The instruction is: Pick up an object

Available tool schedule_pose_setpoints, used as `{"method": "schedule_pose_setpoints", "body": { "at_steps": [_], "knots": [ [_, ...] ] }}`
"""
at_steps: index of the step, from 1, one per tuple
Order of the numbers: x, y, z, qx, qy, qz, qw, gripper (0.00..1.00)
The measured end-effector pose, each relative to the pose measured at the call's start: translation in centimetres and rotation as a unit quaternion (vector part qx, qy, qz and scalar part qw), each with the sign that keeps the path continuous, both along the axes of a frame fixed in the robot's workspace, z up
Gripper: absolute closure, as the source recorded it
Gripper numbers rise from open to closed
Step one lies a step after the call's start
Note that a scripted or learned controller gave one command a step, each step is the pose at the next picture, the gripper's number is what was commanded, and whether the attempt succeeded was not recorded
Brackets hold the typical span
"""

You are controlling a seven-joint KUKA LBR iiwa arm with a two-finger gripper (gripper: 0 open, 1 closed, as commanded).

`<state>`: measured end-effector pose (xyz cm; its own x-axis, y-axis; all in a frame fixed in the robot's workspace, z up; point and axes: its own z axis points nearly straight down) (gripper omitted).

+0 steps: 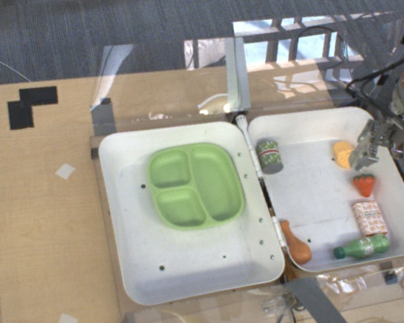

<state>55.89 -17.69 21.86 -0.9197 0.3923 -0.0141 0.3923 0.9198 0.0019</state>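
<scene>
Gripper (363, 159) reaches in from the right edge of the camera view and sits low over the right bin (319, 200), near its far right corner. Whether it is spread or closed cannot be told; the tip is a blur of grey metal and nothing is seen clamped in it. Just left of the tip, touching or nearly so, a yellow round item (343, 153), partly covered by the gripper. Just below the tip, a small red strawberry-like toy (366, 185) with a green top, close but apart from the metal. Farther below, a pink-and-white carton (369, 217) standing or lying near the right wall, and beneath that a green bottle (362, 248) on its side along the near wall. Well to the left of the gripper, against the dividing wall, a small can (269, 154) with a green label, upright. Down-left of the tool, in the near left corner of the same bin, an orange-brown drumstick-shaped toy (295, 243). Beyond the divider, well apart from the tool, the left bin (143, 270) carries a green compartment plate (194, 185) with three sections, lying flat at centre.
</scene>
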Motion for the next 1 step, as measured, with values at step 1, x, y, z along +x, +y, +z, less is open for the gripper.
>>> {"method": "schedule_pose_setpoints", "body": {
  "at_steps": [1],
  "knots": [
    [0.23, 0.16, 1.14, -0.0007, -0.003, 0.004, 1.0000, 1.00]
  ]
}}
